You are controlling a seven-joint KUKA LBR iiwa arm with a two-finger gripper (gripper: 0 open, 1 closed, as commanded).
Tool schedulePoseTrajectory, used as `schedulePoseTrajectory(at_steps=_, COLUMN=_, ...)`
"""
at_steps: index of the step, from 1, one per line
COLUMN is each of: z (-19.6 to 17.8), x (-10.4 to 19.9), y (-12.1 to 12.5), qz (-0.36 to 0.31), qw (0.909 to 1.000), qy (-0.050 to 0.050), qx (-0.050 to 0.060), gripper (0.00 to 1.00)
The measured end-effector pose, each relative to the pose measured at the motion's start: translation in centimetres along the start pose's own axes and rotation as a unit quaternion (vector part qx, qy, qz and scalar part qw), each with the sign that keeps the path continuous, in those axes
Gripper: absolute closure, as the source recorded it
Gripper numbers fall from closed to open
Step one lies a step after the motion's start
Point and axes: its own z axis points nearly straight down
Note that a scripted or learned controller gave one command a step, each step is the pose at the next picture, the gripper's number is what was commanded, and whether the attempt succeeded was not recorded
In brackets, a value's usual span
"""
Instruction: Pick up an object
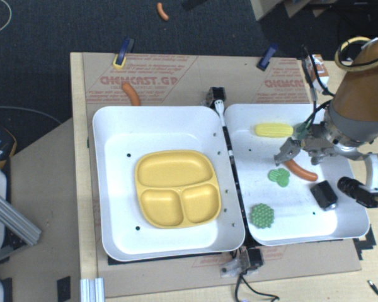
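Observation:
The right bin (340, 222) holds a yellow corn cob (273, 129), an orange sausage (302, 170), a small green piece (279, 177), a round green broccoli-like piece (262, 215) and a black block (324, 194). My gripper (298, 157) hangs over the middle of this bin, just above the sausage and below the corn. It is open, its two fingers spread to either side of the sausage's upper edge. Nothing sits between the fingers.
The left bin (113, 137) holds a yellow three-compartment plate (176, 187). Another orange sausage (131, 94) lies on the cardboard behind the left bin. Blue clamps (122, 53) grip the board's far edge. A black camera part (359, 191) juts over the right bin's right side.

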Motion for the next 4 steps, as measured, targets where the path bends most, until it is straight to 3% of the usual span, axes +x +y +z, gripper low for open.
schedulePoseTrajectory(at_steps=1, z=-0.7, x=0.0, y=0.3, qz=-0.001, qw=1.0000, qy=-0.001, qx=-0.007, gripper=0.00)
schedulePoseTrajectory(at_steps=3, z=10.3, x=-0.7, y=0.6, qz=-0.001, qw=1.0000, qy=0.000, qx=-0.005, gripper=0.00)
schedulePoseTrajectory(at_steps=4, z=8.9, x=-0.8, y=0.8, qz=0.000, qw=1.0000, qy=-0.002, qx=-0.008, gripper=1.00)
